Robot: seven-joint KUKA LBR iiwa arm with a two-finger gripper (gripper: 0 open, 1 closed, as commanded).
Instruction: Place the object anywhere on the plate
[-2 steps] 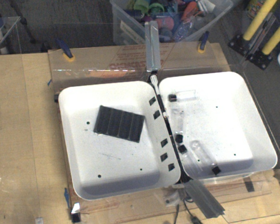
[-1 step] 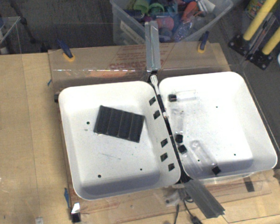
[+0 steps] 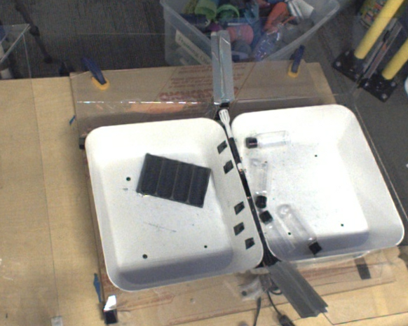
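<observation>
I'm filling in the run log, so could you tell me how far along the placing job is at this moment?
Nothing looks done yet. The dark ridged plate in the left bin has nothing on it. Nothing is in hand. The clear, black-capped objects lie in the right bin, some near the divider. What is left is the whole job: picking one up, carrying it across, and setting it on the plate.

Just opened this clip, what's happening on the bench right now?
Nothing is being handled at this moment. Two shallow white bins sit side by side on the bench. The left bin holds a dark, ribbed rectangular plate, lying flat and slightly tilted toward the bin's upper middle. The right bin holds several small clear tube-like items with black caps, scattered mostly along its left side near the divider. None of them is on the plate, so the placing has not been done yet.
</observation>
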